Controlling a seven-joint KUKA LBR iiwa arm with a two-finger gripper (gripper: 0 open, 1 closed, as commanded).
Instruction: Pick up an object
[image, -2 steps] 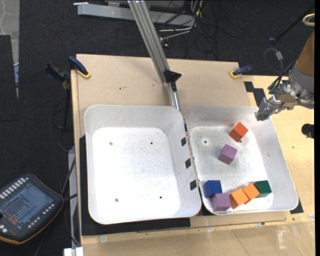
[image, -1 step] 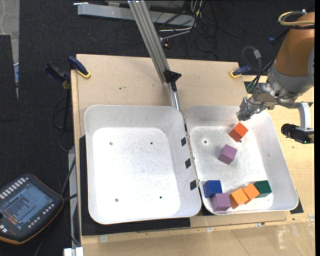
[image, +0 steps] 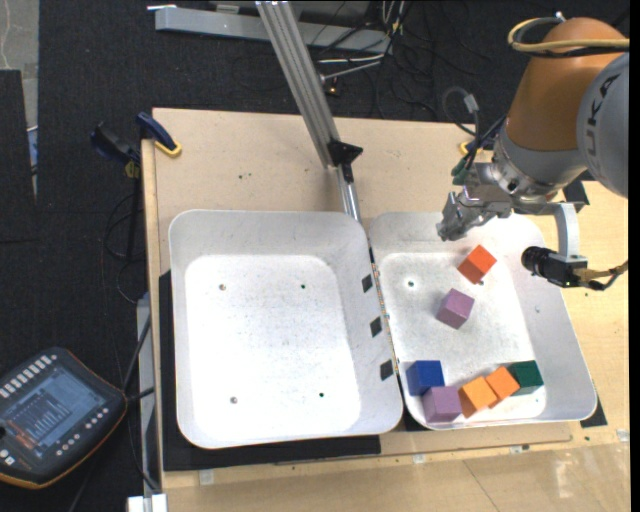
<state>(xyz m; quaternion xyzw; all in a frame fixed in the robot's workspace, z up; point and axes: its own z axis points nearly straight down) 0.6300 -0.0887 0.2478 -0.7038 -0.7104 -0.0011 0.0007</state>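
My gripper (image: 452, 228) hangs over the far end of the right bin (image: 560, 340), with nothing visibly in it. Just to its right and nearer me lies an orange cube (image: 478, 264), tilted on the bin floor. A light purple cube (image: 455, 307) lies a little nearer, at the bin's middle. Along the near edge sit a blue cube (image: 425, 376), a second purple cube (image: 442, 402), a second orange cube (image: 480, 391) and a green cube (image: 522, 378), packed close together.
The left bin (image: 200, 300) stands beside the right one. A slanted metal post (image: 310, 90) comes down to the bins' shared far corner. A small black camera (image: 548, 264) is mounted at the right bin's right rim. A teach pendant (image: 50, 410) lies off the bench at lower left.
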